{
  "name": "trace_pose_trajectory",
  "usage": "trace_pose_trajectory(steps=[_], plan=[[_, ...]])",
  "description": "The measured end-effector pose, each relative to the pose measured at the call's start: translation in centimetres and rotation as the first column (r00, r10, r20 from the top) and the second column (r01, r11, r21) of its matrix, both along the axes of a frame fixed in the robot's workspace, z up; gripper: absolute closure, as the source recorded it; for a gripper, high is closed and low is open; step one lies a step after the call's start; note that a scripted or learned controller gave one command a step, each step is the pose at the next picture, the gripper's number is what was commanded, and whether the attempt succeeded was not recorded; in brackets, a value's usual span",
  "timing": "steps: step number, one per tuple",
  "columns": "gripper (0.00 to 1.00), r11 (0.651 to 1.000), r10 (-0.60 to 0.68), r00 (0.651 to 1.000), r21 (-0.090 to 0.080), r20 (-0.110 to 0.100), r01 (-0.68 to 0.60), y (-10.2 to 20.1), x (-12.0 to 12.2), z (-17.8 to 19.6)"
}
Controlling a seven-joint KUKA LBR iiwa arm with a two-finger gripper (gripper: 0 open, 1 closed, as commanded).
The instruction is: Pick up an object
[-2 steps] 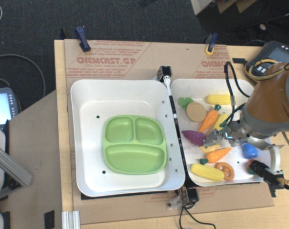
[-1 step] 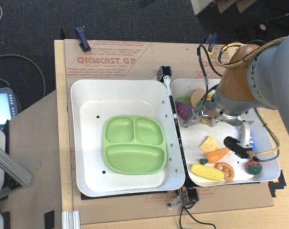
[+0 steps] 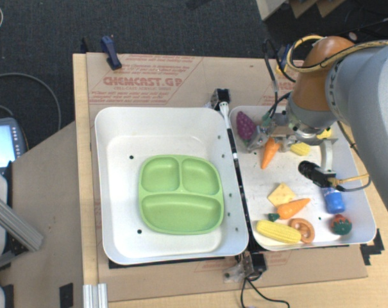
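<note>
I hang low over the right white plastic bin [image 3: 347, 236], where the toys lie; the small orange toy carrot [image 3: 269, 153] seems pinched between my jaws, tip down, though partly hidden.

Left bin [image 3: 110, 172]: divided tray [image 3: 181, 194] at centre. Right bin [image 3: 360, 191]: toy eggplant [image 3: 245, 126] at back left, corn cob [image 3: 278, 231] at front, cheese wedge [image 3: 281, 194] behind it, tomato [image 3: 340, 224] front right
</note>
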State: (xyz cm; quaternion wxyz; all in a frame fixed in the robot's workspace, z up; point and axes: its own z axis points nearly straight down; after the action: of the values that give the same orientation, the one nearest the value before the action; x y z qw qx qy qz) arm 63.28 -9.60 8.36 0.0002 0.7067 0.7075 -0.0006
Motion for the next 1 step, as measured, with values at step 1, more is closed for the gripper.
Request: trace_pose_trajectory(steps=[1], plan=[[1.0, 1.0, 0.0, 1.0, 0.0, 0.0, 0.0, 0.01, -0.09, 1.02]])
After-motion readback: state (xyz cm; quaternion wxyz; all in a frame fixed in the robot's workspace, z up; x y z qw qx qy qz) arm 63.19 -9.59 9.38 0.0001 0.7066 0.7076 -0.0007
